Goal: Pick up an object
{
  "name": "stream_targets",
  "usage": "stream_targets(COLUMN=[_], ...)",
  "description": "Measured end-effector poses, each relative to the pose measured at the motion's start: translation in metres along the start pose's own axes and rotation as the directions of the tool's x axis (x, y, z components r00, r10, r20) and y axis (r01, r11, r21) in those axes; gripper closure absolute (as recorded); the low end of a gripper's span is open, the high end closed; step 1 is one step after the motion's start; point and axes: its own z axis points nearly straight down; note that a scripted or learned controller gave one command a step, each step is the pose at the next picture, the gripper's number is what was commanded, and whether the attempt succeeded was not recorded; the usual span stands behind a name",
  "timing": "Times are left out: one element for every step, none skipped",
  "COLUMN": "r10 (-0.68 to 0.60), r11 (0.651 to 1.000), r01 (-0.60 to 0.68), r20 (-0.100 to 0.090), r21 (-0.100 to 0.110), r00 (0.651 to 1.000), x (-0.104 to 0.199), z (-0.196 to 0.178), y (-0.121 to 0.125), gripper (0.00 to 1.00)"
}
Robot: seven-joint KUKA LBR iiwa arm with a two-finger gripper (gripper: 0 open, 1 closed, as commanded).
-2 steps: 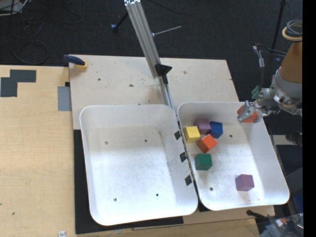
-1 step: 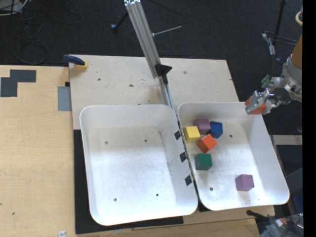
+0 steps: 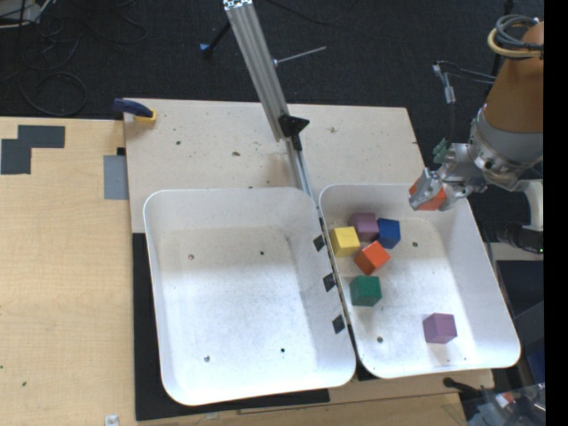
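Observation:
My gripper [image 3: 429,194] hangs over the far right corner of the right bin [image 3: 493,284], raised above its floor. A small red block [image 3: 432,201] shows between its fingers, and they are shut on it. On the bin's floor to the left lies a cluster of cubes: yellow [image 3: 345,239], mauve [image 3: 363,224], blue [image 3: 388,232], orange [image 3: 374,256] and green [image 3: 365,290]. Near the front right corner a purple cube [image 3: 439,327] sits alone.
The left bin [image 3: 149,216] adjoins the right one, with black clips along the shared rim. A slanted aluminium post [image 3: 264,74] rises behind the bins. A blue and yellow clamp [image 3: 134,109] lies at the bench's far left corner.

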Motion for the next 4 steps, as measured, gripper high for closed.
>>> stream_targets(r10=[-0.001,-0.001,-0.002,-0.002], r11=[1.000,1.000,1.000,1.000], r01=[0.001,0.001,0.002,0.002], r20=[0.000,0.000,0.000,0.001], r21=[0.001,0.002,-0.001,-0.001], r00=[1.000,1.000,1.000,1.000], x=[0.048,0.102,0.157,0.207], z=[0.017,0.031,0.021,0.017], y=[-0.003,-0.011,-0.016,-0.020], gripper=[1.00,1.00,1.00,1.00])
